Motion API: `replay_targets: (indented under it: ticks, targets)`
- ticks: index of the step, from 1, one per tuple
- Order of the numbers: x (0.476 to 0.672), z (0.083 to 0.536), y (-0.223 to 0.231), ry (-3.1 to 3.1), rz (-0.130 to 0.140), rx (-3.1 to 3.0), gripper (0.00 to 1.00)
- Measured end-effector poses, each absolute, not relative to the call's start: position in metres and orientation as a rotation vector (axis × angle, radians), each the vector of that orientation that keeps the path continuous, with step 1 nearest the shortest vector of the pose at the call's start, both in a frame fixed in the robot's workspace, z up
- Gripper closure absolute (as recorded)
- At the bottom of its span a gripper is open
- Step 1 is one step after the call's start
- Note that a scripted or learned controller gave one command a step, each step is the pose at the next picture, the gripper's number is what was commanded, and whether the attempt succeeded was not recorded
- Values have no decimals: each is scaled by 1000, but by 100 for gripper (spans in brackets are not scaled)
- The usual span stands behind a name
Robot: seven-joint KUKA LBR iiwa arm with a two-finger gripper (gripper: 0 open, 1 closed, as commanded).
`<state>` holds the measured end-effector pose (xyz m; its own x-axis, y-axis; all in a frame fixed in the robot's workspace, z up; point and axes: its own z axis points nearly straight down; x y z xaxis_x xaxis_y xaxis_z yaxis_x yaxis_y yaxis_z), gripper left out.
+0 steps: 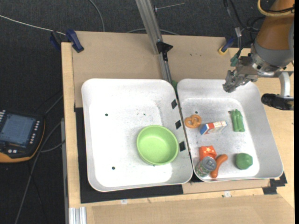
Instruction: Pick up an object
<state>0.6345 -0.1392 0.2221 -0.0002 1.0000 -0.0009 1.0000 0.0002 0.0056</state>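
Note:
My gripper [230, 86] hangs over the far edge of the right bin [254, 97], above bare bin floor and with nothing between its fingers. In that bin lie a pretzel [192, 121], a small red, white and blue box [213, 127], a green ridged piece [238, 120], an orange block [207, 151], a round tin [205, 166], an orange sausage shape [218, 164] and a green rounded vegetable [243, 161]. A light green bowl [157, 145] sits in the left bin [117, 101], near its front right corner.
A metal pole [152, 24] slants across the bench behind the bins and ends at the divider between them. Blue clamps [74, 40] grip the bench's far corners. A handheld pendant [18, 134] lies on the floor at left.

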Motion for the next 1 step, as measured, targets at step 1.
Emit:
replay_targets:
  ticks: [1]
  targets:
    - [635,265,-139,2219,5,2218,100]
